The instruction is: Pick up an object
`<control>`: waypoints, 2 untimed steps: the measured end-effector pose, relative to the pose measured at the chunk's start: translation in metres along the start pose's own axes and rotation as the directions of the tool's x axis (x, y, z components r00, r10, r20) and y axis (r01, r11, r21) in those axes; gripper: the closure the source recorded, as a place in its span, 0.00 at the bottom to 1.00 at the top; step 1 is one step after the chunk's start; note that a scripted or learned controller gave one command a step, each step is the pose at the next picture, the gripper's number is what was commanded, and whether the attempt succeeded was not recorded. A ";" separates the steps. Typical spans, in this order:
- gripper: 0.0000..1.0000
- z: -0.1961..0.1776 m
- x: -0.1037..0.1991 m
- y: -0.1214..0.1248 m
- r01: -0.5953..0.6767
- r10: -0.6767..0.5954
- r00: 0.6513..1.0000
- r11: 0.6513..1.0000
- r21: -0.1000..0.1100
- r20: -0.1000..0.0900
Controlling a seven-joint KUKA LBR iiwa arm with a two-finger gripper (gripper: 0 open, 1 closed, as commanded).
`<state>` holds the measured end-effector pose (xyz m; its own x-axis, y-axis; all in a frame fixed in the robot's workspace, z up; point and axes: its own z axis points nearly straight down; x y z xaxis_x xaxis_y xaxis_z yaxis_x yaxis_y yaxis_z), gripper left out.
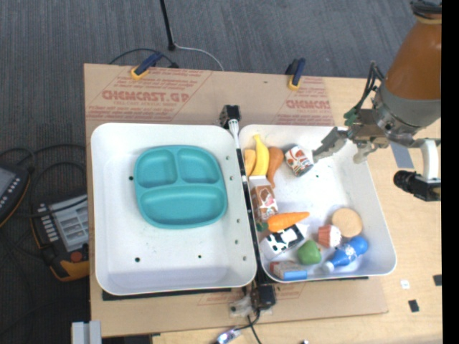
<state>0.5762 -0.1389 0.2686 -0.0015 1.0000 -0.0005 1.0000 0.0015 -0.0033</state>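
Grey carpet surrounds a cardboard-topped bench (215,95) bearing two white bins side by side; the left bin (107,192) holds a teal divided plate (179,186); the right bin (373,206) is crowded along its left and near sides. A banana (260,156) and a small red-and-white can (298,160) lie at the far left; a carton (263,201) sits just nearer; an orange carrot (287,221) lies across a black-and-white toy (282,241); a green ball (310,252), a tan round piece (348,222) and a blue item (351,252) cluster near. The gripper (346,144) hangs over the bin's far right, fingers (328,143) spread apart, gripping nothing; the can lies just left of it, apart.
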 end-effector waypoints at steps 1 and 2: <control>0.00 0.130 0.006 0.053 -0.042 0.042 0.999 0.999 0.002 -0.001; 0.00 0.173 0.018 0.086 0.149 -0.149 0.989 0.989 -0.004 -0.002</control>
<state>0.6621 -0.1208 0.0957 -0.1501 0.9887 0.0020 0.9887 0.1501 0.0006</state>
